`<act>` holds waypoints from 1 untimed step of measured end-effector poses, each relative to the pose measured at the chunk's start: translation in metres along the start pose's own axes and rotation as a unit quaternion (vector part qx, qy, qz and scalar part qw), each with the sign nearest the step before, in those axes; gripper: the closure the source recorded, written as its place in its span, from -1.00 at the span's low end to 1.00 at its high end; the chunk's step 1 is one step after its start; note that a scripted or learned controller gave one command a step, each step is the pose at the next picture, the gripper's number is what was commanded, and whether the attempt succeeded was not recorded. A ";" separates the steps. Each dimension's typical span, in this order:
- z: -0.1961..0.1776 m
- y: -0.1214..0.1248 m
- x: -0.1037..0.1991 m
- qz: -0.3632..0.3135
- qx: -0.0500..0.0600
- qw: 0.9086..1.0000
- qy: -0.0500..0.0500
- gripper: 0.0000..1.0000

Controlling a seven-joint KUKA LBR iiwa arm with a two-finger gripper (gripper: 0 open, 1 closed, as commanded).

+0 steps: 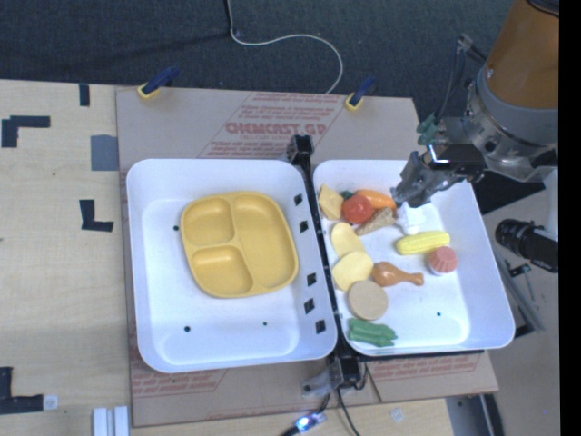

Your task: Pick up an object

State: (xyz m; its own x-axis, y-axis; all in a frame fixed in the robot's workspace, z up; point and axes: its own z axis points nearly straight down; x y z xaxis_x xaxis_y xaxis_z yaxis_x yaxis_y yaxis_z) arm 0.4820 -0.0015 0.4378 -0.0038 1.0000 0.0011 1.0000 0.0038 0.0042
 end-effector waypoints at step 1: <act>0.002 0.002 0.104 -0.004 0.003 1.000 0.000 1.00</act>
